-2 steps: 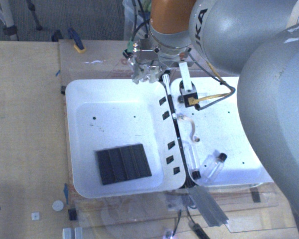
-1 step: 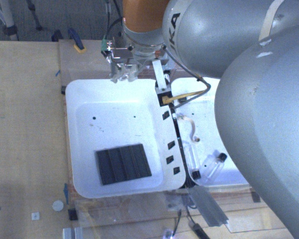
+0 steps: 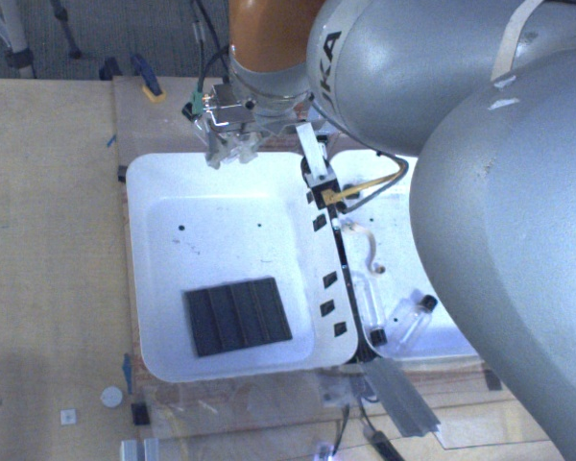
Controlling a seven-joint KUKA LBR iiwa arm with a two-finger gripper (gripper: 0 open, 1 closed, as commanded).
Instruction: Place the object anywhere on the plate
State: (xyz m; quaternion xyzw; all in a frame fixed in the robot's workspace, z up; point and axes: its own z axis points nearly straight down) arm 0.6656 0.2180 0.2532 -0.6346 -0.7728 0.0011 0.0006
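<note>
Hand (image 3: 232, 147) hovers at the bin's far rim, well apart from the dark plate (image 3: 237, 315).

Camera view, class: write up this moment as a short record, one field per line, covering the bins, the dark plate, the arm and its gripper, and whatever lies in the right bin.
left bin: white, shallow, holds the dark plate
dark plate: ribbed dark rectangle, lying flat in the near part of the left bin
arm: grey with an orange band, covers much of the right bin
gripper: above the far rim of the left bin, apart from the plate
right bin: small clear and white items, too unclear to name
plate load: nothing on it
</note>
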